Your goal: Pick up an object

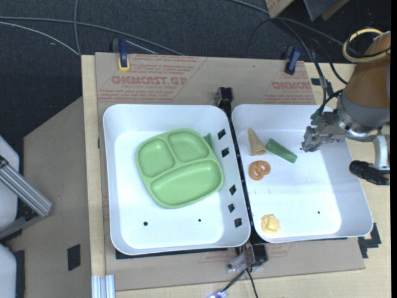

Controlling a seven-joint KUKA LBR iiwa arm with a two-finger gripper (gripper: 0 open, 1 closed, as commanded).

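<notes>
1. Overhead, the gripper (308, 143) hangs over the right bin (347, 219); whether it grasps anything I cannot tell.
2. Just left of it lies a green block (281, 150), then a cone (255, 141), a pretzel (259, 169) and a yellow lump (270, 223).
3. A green divided plate (178, 167) sits in the left bin (124, 228).
4. Cardboard (149, 78) beneath reads "CHEMCAST".

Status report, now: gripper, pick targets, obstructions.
Gripper low over right bin, nothing seen held. Green stick nearest; cone, pretzel, yellow piece loose. No obstruction seen.
</notes>
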